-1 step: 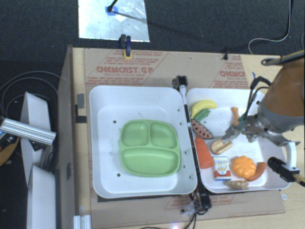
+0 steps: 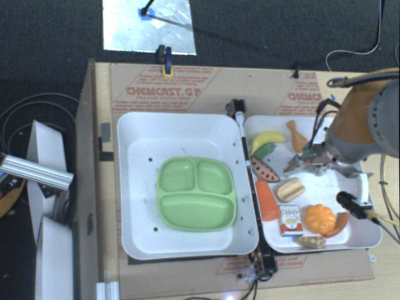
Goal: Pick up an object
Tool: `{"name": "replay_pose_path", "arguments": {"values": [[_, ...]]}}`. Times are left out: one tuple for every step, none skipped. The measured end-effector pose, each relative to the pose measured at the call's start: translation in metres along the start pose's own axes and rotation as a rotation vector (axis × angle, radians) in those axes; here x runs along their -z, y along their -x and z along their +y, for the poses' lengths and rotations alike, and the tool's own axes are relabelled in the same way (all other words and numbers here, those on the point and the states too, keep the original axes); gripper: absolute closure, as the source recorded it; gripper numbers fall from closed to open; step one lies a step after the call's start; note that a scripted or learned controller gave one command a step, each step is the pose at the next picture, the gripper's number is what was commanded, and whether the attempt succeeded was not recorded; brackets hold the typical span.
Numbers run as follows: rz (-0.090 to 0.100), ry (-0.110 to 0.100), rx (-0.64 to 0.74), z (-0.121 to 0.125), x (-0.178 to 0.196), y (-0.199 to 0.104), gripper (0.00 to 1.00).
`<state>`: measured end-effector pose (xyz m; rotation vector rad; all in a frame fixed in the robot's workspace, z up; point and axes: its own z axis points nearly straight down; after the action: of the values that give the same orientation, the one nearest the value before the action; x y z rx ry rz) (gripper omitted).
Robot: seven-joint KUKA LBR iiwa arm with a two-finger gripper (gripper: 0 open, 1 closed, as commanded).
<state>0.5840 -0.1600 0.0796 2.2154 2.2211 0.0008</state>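
- Gripper: hanging low over the right bin, between the drumstick and the bread roll; nothing is showing between its parts, and open or closed cannot be told.
- Banana, watermelon slice, carrot, small box and pumpkin: lying in the right bin.
- Green divided plate: sitting in the left bin.
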Motion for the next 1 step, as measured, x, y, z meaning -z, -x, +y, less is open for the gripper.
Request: {"name": "replay_pose_path", "arguments": {"values": [[0.001, 0.005, 0.004, 0.0624, 0.0062, -0.0069, 0.00]]}}
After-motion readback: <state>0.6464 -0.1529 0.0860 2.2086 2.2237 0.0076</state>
